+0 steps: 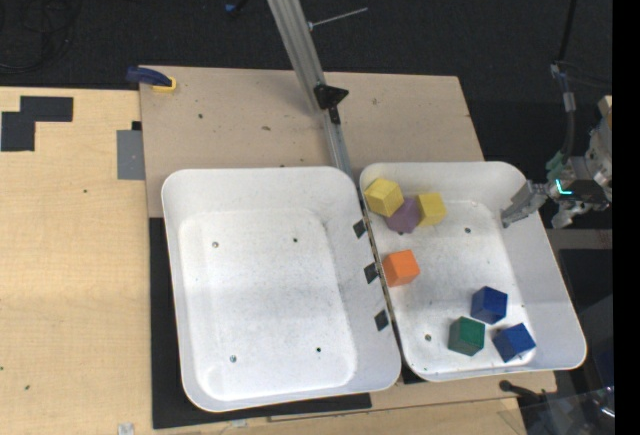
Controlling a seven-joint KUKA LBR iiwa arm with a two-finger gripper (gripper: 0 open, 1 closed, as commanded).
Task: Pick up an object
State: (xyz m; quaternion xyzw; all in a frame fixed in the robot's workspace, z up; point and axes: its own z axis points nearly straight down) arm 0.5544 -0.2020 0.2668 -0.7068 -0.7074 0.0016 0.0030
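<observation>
The gripper [540, 203] sat at the right bin's [560, 323] far-right rim, above the wall, w/ nothing between its fingers. One grey finger [518, 206] was plain; the other looked set apart from it, so prob. open, though that end was dark and small.

All candidates lay in the right bin. A yellow cube [383, 195], purple block [405, 216] and 2nd yellow block [432, 208] were bunched touching near the back-left corner. An orange cube [402, 267] sat alone by the divider. Two blue cubes [489, 303] [513, 341] and a green cube [466, 335] clustered near the front. The left bin [200, 223] held no blocks.

Risks, as I judged them:
- Bunched trio: a finger could land on a neighbour and shove the lot instead of closing on one.
- Front cluster: same crowding; blue/green nearly touching.
- Rim: a descent from there could clip the wall.
- Orange cube looked the safest pick, w/ room on most sides, but it was near the divider clips [372, 271].
</observation>
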